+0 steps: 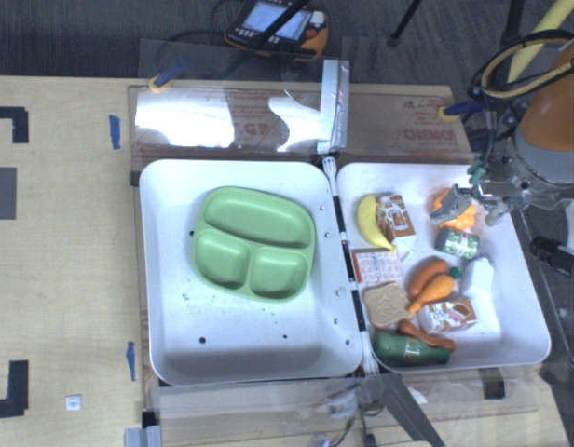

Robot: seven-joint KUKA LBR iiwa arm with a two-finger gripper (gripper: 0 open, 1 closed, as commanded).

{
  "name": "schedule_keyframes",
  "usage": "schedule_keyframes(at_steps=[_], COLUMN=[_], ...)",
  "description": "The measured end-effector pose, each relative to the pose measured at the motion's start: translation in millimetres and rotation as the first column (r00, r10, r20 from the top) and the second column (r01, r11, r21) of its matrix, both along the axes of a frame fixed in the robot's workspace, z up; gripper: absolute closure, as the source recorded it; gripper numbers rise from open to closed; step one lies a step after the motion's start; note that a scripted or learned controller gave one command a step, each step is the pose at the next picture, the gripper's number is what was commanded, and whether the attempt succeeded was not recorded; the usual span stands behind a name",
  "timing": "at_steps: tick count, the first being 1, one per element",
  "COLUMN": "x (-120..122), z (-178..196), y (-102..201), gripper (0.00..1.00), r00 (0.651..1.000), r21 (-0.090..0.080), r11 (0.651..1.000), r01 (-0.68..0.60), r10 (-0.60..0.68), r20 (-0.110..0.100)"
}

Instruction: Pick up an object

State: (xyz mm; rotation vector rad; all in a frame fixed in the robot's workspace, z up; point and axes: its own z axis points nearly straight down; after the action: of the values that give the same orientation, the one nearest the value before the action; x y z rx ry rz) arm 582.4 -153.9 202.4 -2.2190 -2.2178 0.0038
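From above, a light wooden bench (54, 277) holds two shallow white bins side by side. The left bin (166, 250) has a green plate (253, 241) with three hollows sitting in its middle. The right bin (520, 329) is full of play food.

In the right bin, a yellow banana (370, 223) lies at about 10 o'clock, just beside a small brown and white carton (395, 218). A slice of toast (387, 304) lies at about 7 o'clock, and a green bottle (408, 348) rests on its side at 6 o'clock along the front wall. An orange carrot (430, 281) sits near the middle.

The arm comes in from 3 o'clock. Its gripper (466, 205) is low at about 1 o'clock of the right bin, right over a small orange toy (461, 218). I cannot tell if the pincer is released or clenched, or if it has the toy.

At 12 o'clock, behind the bins, shiny clear plastic (222, 119) lies over brown cardboard (399, 119). Further back is dark grey carpet (82, 17) with a black and orange handheld screen (273, 24) on it. Blue tape bits (115, 130) and black marks (12, 124) sit on the bench at 9 o'clock.
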Motion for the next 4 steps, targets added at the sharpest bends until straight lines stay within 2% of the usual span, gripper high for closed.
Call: schedule_keyframes(at_steps=[1, 2, 3, 4], x=[-7, 29, 30, 40], z=[-82, -115, -106, -93], y=[-29, -53, -54, 9], gripper=[0.0, 0.0, 1.0, 1.0], r00=[0.988, 0.976, 0.977, 0.98], r21=[-0.013, 0.006, 0.003, -0.002], r11=[0.989, 0.976, 0.977, 0.98], r01=[-0.15, -0.216, -0.214, -0.198], r10=[0.15, 0.216, 0.214, 0.198], r20=[0.027, 0.015, 0.016, 0.005])
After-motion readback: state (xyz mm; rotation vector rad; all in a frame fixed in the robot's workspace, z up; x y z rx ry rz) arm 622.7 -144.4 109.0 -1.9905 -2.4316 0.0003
